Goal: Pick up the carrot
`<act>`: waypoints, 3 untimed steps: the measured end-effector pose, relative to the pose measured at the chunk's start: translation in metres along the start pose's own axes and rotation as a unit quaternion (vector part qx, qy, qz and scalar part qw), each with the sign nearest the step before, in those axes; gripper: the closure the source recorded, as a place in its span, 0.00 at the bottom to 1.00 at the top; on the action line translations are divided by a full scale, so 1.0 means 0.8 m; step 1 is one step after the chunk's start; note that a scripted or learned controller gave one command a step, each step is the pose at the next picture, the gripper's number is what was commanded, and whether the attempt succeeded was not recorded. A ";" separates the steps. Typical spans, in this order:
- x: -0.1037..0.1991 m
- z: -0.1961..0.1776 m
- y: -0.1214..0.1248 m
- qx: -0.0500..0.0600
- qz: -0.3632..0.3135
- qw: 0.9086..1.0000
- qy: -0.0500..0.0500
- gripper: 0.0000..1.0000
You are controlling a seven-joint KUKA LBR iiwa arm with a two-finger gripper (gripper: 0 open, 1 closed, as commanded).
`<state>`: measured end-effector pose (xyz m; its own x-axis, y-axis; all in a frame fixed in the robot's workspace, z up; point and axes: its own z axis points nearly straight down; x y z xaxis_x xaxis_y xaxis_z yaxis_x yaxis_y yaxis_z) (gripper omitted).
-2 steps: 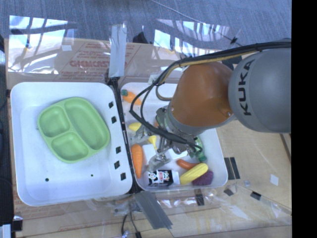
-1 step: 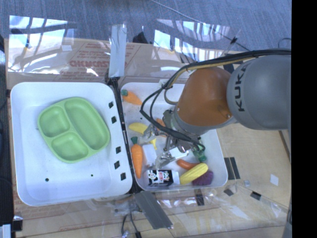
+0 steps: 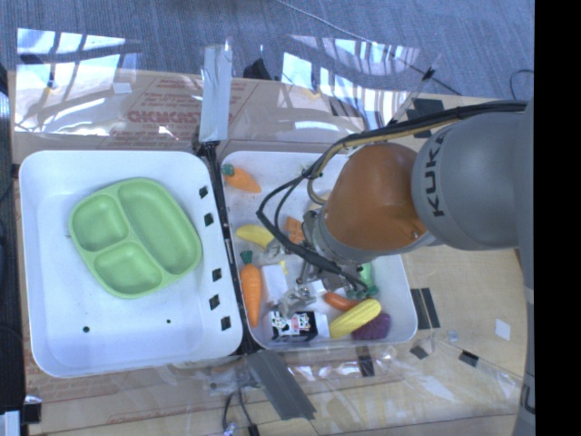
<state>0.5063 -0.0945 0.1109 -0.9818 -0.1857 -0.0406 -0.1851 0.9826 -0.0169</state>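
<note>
- The grey arm (image 3: 472, 184) reaches in from the right, and its orange band (image 3: 372, 209) hangs over the middle of the right bin (image 3: 272, 162).
- The gripper (image 3: 300, 291) points down into the lower half of that bin, among the toy foods; whether it is open or closed cannot be told, as the metal parts blur together there.
- One carrot (image 3: 251, 289) lies near the bin's left wall, lengthwise along it, just left of the gripper and apart from it.
- A second, smaller carrot (image 3: 241, 179) lies in the bin's upper left corner, with its green top towards the wall.
- A yellow banana-like piece (image 3: 255, 235) lies between the two carrots.
- A corn cob (image 3: 356, 318) rests near the bin's lower edge, with a purple item (image 3: 374, 326) touching it on the right and a small orange piece (image 3: 338, 302) just above it.
- A black-and-white carton (image 3: 293, 326) sits at the lower edge, below the gripper.
- The left bin (image 3: 54, 271) holds a green divided plate (image 3: 136, 236) with three compartments, lying flat.
- Black cables (image 3: 300, 184) loop from the wrist across the right bin.
</note>
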 end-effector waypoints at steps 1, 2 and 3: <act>-0.033 0.024 -0.008 -0.004 0.185 0.983 0.020 0.00; -0.014 0.026 -0.016 0.000 0.399 0.917 0.024 0.00; -0.052 0.025 -0.018 0.008 0.472 0.882 0.021 0.00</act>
<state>0.5510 -0.1008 0.0931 -0.6996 0.7145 -0.0076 0.7145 0.6996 -0.0084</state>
